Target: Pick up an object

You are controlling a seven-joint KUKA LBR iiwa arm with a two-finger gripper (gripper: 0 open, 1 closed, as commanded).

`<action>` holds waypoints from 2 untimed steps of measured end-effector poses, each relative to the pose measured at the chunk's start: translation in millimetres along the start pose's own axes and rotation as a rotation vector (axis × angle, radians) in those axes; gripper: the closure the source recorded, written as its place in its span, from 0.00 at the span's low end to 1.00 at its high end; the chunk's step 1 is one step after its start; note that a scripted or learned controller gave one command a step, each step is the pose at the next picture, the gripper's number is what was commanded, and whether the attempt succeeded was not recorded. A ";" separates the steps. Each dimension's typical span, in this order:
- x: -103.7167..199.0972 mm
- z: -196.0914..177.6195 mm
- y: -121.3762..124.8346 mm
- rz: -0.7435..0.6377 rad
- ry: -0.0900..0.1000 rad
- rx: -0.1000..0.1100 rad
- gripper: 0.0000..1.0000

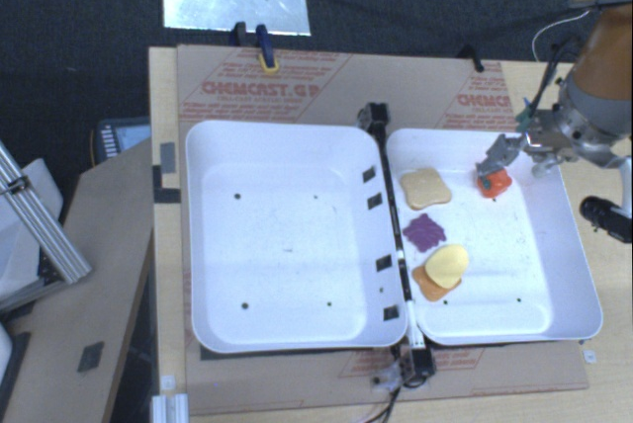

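Currently gripper [492, 169] sits at red piece [496, 182] in right bin [564, 243]; grasp and finger state unclear. Verify hold, lift straight.

I see two white bins [287, 139] on a tan board printed with red lettering [259, 87]; the grey gripper [497, 162] hangs just above a red-orange piece [494, 182]; to its left sits a pale tan slice [425, 187]; below that a purple piece [424, 232]; lower still a yellow piece [447, 264] over an orange one [426, 284]; the arm's band [605, 65] reads orange; the floor [79, 16] is dark.
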State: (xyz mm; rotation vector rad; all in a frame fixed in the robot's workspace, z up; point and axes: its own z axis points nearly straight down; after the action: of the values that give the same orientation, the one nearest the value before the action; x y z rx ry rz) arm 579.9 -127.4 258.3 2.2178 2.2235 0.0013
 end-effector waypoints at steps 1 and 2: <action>0.1 -11.2 0.9 -0.003 -0.001 -0.004 1.00; 36.4 -113.6 -49.0 -0.005 0.000 -0.010 1.00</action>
State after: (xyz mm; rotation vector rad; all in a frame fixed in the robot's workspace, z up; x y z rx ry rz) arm 530.6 -91.0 371.8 2.2074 2.2246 0.0122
